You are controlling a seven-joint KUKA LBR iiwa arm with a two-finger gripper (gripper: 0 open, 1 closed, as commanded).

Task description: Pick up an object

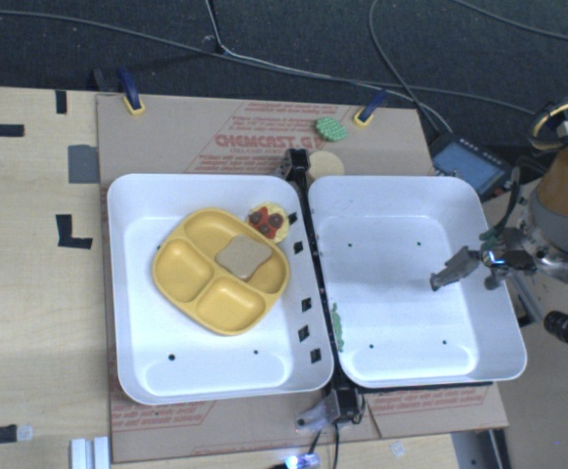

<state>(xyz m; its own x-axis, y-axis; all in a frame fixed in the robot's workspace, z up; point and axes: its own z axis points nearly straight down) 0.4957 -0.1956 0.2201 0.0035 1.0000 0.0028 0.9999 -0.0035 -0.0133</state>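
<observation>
The gripper (pixel 450 274) hangs over the right side of the right bin (pixel 401 189), reaching in from the right; one dark finger shows slanting down toward the bin floor, and whether the fingers are apart or together I cannot tell; nothing is visible between them. The things worth picking all sit in the left bin (pixel 127 262): a yellow divided plate (pixel 191 272) lying flat, a tan square slab (pixel 243 256) resting in the plate's middle compartment, and a small dark red cluster (pixel 270 222) just beside the plate's upper right rim, near the divider between the bins. A small green object (pixel 330 127) lies on the bench well above both bins.

The main risk, as I judge it, is distance; the gripper is well apart from every object, and closing where it hangs would catch only air. Crossing over, it could clip the raised divider; the shallow plate may slide or tip under a poor pinch; the slab lies flat and could slip out.
</observation>
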